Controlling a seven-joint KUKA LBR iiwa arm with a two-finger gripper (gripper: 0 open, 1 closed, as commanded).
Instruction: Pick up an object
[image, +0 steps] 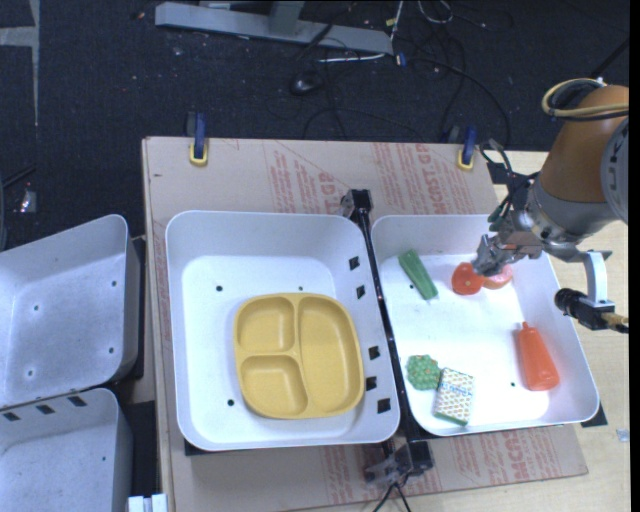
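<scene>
Gripper (492, 256) low in the right bin (560, 300), at its far side, directly over the red tomato-like pieces (468, 279). Touching or just above the right-hand piece; cannot tell whether anything is clamped, nor how far the gripper stands open, since the wrist hides it from above. Grey arm (585, 170) with orange band reaching in from the right edge.

Just left of the gripper, a green pod-shaped piece (418, 274) lying at a slant, near the red pieces but apart from them. Nearer the front right of the same bin, an orange bottle-shaped object (537, 357) lying flat, well apart from the gripper. At the front left corner, a green lumpy object (423, 372) touching or just beside a small patterned box (455, 396).

In the left bin (200, 300), a yellow divided plate (299, 354) with three compartments, lying flat near the middle.

Both bins side by side on a brown board table (280, 175), held by yellow clamps (199, 152) at the far edge. Two further white trays (60, 300) off to the left. Dark speckled floor (90, 80) beyond, with cables and a metal bar.
</scene>
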